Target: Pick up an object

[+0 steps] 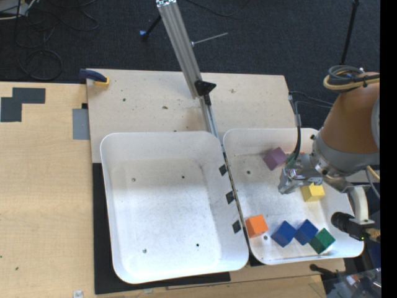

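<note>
Approach step, no grasp yet as far as I can judge: the arm [350,126] reaches over the right bin [248,143] and the pincer [290,182] hangs low inside it, with nothing visibly between its fingers. Whether the pincer is spread or pressed together, I cannot tell; the metal tip is too small and blurred here. Taking the pincer as the landmark: the purple block [273,158] sits just up and left of it, near but apart; the yellow block [312,192] lies just to its right and slightly lower, very close, possibly touching, can't confirm. Further below it, toward the bin's front edge, sit the orange block [255,225], two blue blocks [283,233] [306,231] side by side, and a green block [322,240] beside them, all well clear of the pincer. Left bin [115,151] is on the far side of the divider from the pincer. Likely target is yellow or purple, being nearest. Next move calls for centring over one block, squaring the jaws to its faces, dropping so the block sits between them, closing, then lifting straight. Risk, as I see it: an off-centre descent just nudges the yellow block aside.
</note>
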### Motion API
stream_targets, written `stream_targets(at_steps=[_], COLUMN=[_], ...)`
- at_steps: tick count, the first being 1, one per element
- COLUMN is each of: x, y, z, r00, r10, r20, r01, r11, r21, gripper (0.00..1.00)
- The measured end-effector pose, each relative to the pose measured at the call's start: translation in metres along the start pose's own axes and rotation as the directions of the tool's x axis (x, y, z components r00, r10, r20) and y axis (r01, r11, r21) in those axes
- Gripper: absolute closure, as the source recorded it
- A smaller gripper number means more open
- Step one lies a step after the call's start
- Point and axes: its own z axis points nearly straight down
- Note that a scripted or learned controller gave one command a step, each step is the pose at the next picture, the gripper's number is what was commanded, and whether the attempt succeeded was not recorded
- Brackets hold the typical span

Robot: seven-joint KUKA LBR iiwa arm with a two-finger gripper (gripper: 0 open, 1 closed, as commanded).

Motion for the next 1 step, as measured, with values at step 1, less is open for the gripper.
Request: stream_targets(at_steps=[1], x=[0.0573], y=[0.0058], z=[0.0084], r00=[1.000], r10=[0.001], r20=[0.000], r01=[-0.001], r11=[1.000], r21=[0.002], gripper=[1.00])
